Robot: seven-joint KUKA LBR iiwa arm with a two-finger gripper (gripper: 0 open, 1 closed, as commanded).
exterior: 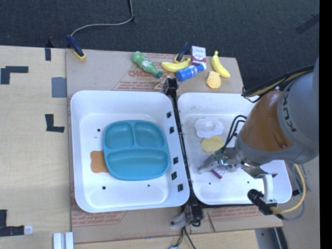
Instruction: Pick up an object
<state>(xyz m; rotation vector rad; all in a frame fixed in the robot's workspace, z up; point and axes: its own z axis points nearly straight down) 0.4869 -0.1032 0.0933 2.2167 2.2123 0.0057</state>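
Gripper (213,163) sat low in the right bin (270,193), fingers seemingly spread with nothing between them, though blur made this uncertain. Tips lay just below a yellow disc (211,143), a small dark piece (217,174) beside them. Clear cup (208,126) lay farther up. Disc looked light, stiff, smooth, likely slippery: best pinched across its rim. Left bin (83,108) held 1 blue tray (137,149).

Blue plate (136,149) crowds the left bin (83,191); my right bin's near corner (228,193) lies bare, yellow piece (211,143) just beside me.
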